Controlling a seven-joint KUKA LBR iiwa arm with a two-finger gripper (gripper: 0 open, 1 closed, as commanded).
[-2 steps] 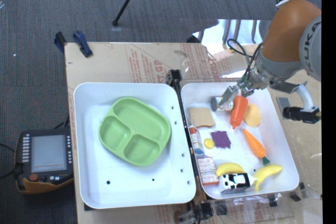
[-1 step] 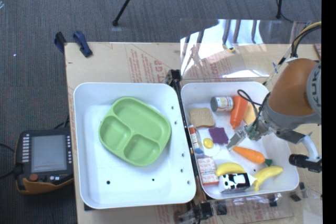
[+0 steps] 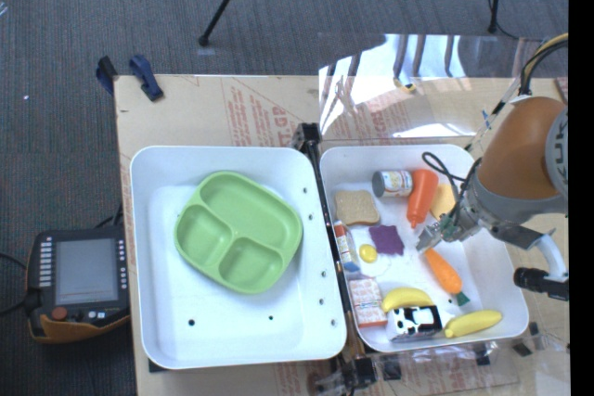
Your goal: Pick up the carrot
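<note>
Two white bins sit on the bench [image 3: 213, 107]: left bin [image 3: 148, 199] holds a green plate [image 3: 238, 232]; right bin [image 3: 357, 160] holds the carrot [image 3: 444, 272], below the claw [image 3: 434, 235], whose state I cannot tell.

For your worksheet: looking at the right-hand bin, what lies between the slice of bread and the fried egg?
In the camera view, the purple piece lies beside that stretch; between the bread slice and the fried egg there is bare white bin floor.
</note>
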